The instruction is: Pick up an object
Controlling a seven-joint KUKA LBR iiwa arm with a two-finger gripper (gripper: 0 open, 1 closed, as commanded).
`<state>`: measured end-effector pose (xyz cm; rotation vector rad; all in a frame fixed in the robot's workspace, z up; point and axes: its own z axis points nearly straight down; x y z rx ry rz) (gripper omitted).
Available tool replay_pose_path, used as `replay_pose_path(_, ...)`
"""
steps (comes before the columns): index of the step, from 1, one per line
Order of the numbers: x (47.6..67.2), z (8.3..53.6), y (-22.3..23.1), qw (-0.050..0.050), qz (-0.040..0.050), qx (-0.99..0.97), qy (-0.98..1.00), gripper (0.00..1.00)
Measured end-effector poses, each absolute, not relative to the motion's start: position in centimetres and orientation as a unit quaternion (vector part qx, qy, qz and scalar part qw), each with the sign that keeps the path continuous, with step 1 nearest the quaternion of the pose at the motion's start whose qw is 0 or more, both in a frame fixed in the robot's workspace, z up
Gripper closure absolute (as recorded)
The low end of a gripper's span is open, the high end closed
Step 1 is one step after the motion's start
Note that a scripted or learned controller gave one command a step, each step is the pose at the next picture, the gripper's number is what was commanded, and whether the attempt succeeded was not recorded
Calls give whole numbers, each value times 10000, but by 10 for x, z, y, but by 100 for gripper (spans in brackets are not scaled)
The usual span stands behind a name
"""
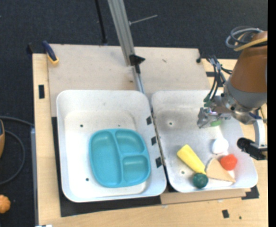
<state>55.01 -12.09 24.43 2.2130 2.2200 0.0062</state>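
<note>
My gripper (pixel 208 118) hangs over the upper right part of the right bin (pixel 176 103), under the orange-banded wrist. A small green thing (pixel 216 123) peeks out just below it; I cannot tell whether it is held. Lower in the same bin lie a yellow piece (pixel 191 157), a white piece (pixel 219 145), a red ball (pixel 228 161), a tan wedge (pixel 218 172) and a dark green ball (pixel 200 180). All of these sit below and apart from the gripper.
The left bin (pixel 81 108) holds a blue divided plate (pixel 120 157). A metal post (pixel 124 32) rises behind the bins. An orange ball (pixel 1 203) lies off the bench at the lower left.
</note>
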Motion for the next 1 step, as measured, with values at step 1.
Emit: replay_pose_path(1, 551, 260, -122, 17, 9, 7059, 7083, 100)
